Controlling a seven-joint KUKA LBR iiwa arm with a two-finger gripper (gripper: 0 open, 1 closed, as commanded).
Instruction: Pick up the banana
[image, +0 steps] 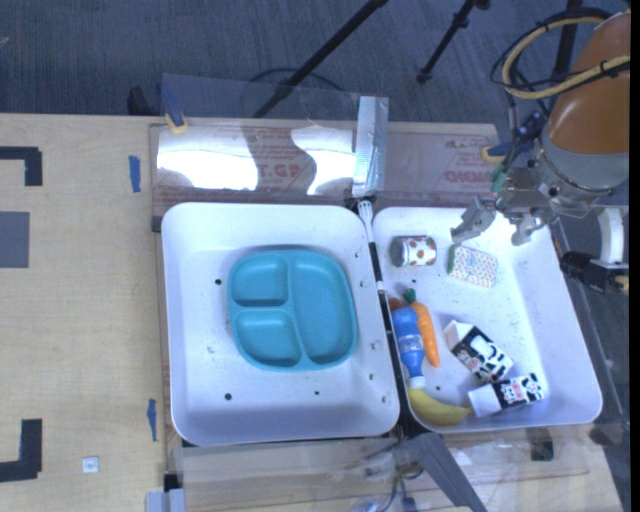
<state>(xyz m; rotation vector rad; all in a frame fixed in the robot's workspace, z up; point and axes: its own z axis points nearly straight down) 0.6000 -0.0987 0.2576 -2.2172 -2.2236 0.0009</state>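
Yellow and curved, the ripe banana (438, 406) lies at the near edge of the right-hand shallow white bin (560, 330), its left end just below the blue plastic bottle (408, 345) and the orange carrot (428, 335) that rest side by side along the bin's left wall. Near its right end sit two black-and-white printed cartons (492, 370). At the far end of the same bin, the grey arm's two-finger gripper (500, 225) hangs above the back wall, its fingers (468, 224) spread apart and holding nothing, well apart from the banana. Just beneath it lie a small spotted white can (413, 251) on its side and a patterned flat packet (473, 266). The left-hand white bin (190, 330) carries a turquoise three-compartment plastic tray (292, 307). Both bins rest on a pale wooden table (75, 330).
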